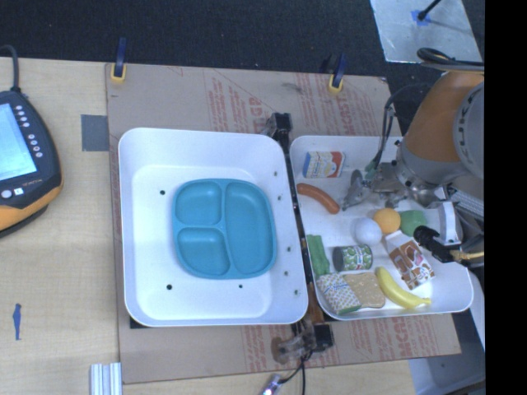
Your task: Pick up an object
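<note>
The right bin [461,299] holds several small toy foods: a white carton [324,164], a sausage [318,197], a white ball [367,231], an orange ball [387,220], a green can [353,258], a banana [400,290], a cracker [365,290], a brown packet [410,263] and a green piece [414,220]. My gripper [362,186] hangs over the bin's upper middle, just right of the sausage and above the white ball. I see nothing between its fingers.
The left bin [140,163] holds a blue divided plate [224,227]. A teach pendant [23,161] lies on the bench at the far left. Clamps [119,62] hold the cardboard sheet at the back edge. The arm's body [440,138] covers the right bin's far right corner.
</note>
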Motion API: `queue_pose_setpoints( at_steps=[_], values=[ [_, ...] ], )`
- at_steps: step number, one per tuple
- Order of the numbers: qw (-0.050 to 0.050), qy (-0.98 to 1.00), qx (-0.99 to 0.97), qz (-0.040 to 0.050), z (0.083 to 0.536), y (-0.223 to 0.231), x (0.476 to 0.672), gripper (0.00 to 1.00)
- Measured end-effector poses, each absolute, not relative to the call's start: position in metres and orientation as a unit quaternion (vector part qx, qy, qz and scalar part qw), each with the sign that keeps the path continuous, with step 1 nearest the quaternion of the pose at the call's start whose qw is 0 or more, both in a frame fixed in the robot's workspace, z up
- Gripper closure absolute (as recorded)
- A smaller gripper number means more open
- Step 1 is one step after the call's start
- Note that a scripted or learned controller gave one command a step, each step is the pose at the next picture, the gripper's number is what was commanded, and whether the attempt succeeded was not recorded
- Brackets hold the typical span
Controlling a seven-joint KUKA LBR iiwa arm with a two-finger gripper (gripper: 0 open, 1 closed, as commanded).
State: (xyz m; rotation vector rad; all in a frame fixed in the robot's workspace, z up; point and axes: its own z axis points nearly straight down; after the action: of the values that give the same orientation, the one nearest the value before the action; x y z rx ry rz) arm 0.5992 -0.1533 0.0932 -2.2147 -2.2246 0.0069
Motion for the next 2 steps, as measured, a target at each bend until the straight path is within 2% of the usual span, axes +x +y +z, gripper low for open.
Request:
queue_pose_setpoints(
  at_steps=[1,2],
  values=[
    [0.001,-0.709,-0.705,0.0018,0.092,-0.174,0.561,0.00],
    [0.001,-0.710,-0.705,0.0027,0.102,-0.175,0.561,1.00]
  ],
)
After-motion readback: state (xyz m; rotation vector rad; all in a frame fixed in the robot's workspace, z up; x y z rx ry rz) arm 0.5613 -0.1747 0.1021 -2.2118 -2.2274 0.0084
